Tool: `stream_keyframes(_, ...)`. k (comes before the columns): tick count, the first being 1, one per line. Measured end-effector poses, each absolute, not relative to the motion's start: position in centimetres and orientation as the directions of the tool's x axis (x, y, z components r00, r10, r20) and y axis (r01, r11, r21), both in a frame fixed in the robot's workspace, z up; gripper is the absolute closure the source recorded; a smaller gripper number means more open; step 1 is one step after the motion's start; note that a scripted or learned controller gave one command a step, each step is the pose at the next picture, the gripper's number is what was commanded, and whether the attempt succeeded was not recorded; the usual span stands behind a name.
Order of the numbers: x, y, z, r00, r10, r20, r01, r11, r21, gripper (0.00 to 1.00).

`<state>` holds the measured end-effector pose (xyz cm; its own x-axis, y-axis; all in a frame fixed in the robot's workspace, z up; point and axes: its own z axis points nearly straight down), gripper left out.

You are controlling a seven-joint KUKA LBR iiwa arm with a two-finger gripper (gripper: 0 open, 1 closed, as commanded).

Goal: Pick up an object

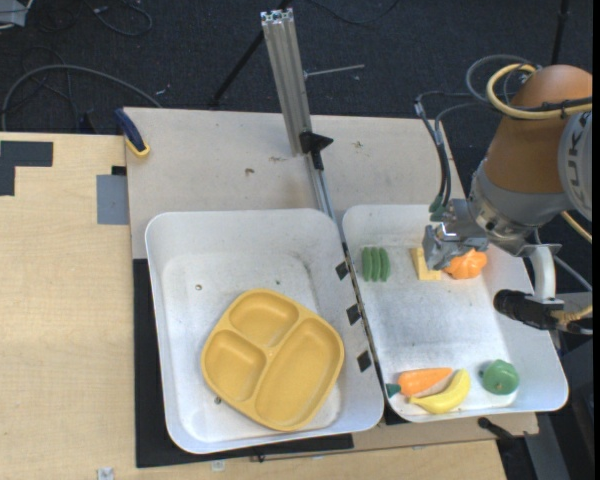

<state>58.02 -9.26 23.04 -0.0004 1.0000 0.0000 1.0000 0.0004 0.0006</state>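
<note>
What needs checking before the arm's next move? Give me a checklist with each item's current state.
1. Claw positioned over a target: ok, it sits at the orange toy and yellow block in the right bin.
2. Object between the claw's fingers: cannot tell.
3. Nearby green pea pod clear of the claw: ok.
4. Carrot, banana and green fruit out of the way: ok, at the near edge.
5. Yellow divided plate undisturbed in the left bin: ok.

Even overhead light, soft shadows, slightly grainy, dark surroundings.
</note>
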Motion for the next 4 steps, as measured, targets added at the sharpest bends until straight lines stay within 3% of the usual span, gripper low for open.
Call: stream_keyframes(4, 58.6, 10.6, 23.1, -0.005, 1.0, 0.001, 1.0, 0.005, -0.003, 1.0)
